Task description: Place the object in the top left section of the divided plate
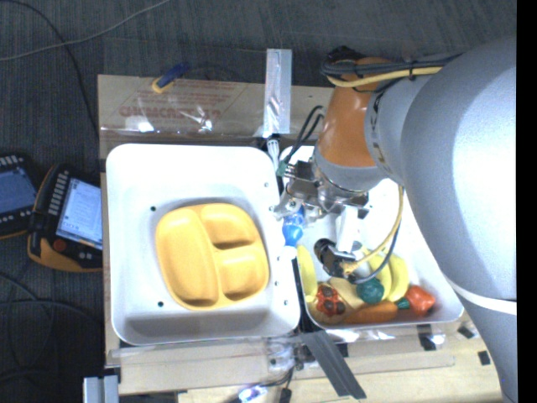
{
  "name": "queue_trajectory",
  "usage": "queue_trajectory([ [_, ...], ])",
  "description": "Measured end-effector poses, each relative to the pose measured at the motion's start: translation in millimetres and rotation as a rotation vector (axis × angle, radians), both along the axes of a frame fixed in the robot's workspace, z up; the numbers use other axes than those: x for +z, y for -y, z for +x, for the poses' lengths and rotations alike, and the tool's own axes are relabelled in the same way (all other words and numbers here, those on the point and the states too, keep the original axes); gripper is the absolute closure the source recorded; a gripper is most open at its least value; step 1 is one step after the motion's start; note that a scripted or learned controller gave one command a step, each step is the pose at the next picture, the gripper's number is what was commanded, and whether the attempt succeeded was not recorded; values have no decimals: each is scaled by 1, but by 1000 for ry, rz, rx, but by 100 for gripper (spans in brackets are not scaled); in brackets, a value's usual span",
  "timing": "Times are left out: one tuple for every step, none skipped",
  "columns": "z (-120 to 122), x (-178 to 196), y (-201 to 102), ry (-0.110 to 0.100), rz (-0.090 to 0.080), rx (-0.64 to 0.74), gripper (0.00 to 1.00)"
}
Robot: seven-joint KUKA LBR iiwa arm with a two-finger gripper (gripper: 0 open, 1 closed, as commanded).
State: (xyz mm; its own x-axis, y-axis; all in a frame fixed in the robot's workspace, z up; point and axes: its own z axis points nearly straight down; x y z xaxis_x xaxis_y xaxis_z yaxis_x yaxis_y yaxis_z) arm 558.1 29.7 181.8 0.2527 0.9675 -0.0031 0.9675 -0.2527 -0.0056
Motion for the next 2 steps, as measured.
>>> queue_trajectory([
  [-76, 0, 2, 0, -1, -70, 100],
  [-75, 24, -10, 2, 1, -4, 100],
])
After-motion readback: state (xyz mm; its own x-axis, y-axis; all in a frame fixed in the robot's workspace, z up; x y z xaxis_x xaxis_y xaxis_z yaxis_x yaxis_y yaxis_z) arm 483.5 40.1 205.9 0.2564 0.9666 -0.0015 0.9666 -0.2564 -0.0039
